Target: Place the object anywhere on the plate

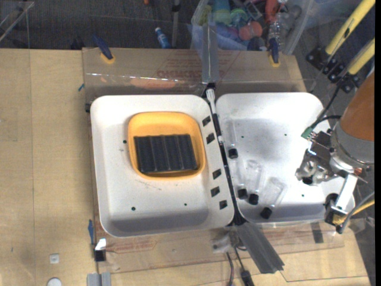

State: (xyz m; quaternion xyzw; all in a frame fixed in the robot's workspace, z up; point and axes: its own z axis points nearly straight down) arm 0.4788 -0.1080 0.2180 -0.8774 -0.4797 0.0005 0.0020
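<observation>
A grey robot arm with an orange band reaches in from the right over a wooden surface (pixel 41 159) that carries two shallow white bins side by side. Its hand (pixel 324 171) hangs at the right edge of the right bin (pixel 268 109), above the bin's floor; whether it is spread or pressed together cannot be told from this angle, and nothing can be seen pinched in it.

The objects in play lie to the hand's left, on the floor of that same right bin: three small clear vials with black caps (pixel 256 186), scattered near the bin's front-left corner. One lies just beside the centre divider, and two rest a little nearer the hand, their dark caps pointing toward the bin's front wall. All are apart from the hand, with bare white floor between.

The yellow plate (pixel 164 121) sits in the left bin (pixel 113 201), toward its back half, on the far side of the divider from the hand and the vials. A dark ribbed block (pixel 165 154) lies flat on the plate, covering most of its middle.

Behind the bins stands a clear tub of colourful items (pixel 250 8).
</observation>
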